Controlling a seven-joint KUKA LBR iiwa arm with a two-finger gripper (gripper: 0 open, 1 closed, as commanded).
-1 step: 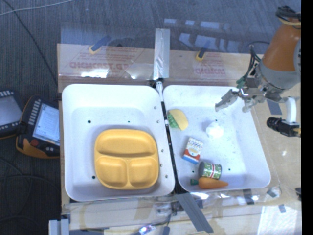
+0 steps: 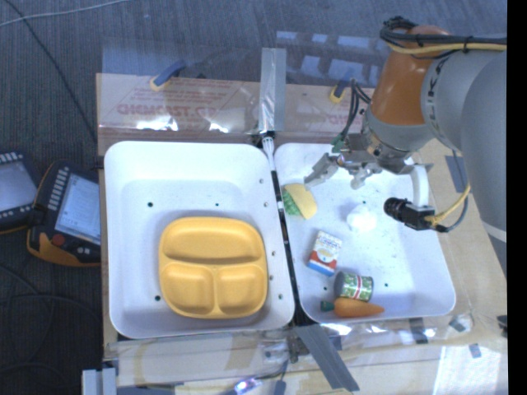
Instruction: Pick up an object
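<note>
On the far left, off the table, sits a hand controller with a screen point(image 2: 67, 216), out of the way on the floor. Next comes the left bin point(image 2: 132, 167), and in the middle of it lies a yellow tray point(image 2: 214, 265) with three little parts; it lies flat and far from the arm. The right bin point(image 2: 428, 290) holds the small things, spread out so each one has room around it, which I think makes them easier to grab one at a time. Close to the wall between the bins is a yellow banana-like toy point(image 2: 300, 202). A bit lower is a small red and white box point(image 2: 326, 251). Near the front edge is a green can point(image 2: 356, 286) lying on its side, and just beside it, maybe touching, is an orange carrot point(image 2: 358, 309). A white lump point(image 2: 361, 218) sits in the middle. The pincer point(image 2: 346, 168) hangs over the back part of the right bin, and its two fingers are spread wide apart. Nothing is between them, so it holds nothing. The nearest things are the yellow toy and the white lump, so I guess it goes for one of them.
</note>
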